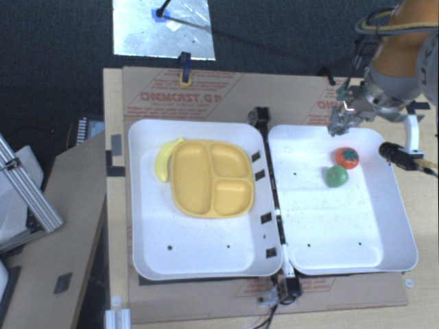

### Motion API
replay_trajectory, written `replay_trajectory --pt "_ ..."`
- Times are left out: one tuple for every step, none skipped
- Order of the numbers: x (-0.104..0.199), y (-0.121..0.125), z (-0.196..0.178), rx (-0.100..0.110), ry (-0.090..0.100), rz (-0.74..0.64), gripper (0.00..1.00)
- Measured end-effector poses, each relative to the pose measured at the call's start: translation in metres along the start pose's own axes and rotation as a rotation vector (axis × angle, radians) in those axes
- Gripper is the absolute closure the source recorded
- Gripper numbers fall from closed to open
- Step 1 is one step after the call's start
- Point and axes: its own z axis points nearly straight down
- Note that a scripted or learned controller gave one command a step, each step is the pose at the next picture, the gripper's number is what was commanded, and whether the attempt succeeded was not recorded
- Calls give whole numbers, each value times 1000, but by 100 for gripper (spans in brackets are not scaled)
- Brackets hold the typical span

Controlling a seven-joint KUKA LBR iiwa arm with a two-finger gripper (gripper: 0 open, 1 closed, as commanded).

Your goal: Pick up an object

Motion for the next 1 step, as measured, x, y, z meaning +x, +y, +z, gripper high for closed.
replay_trajectory --pt "58 -3 -9 1 2 -3 100"
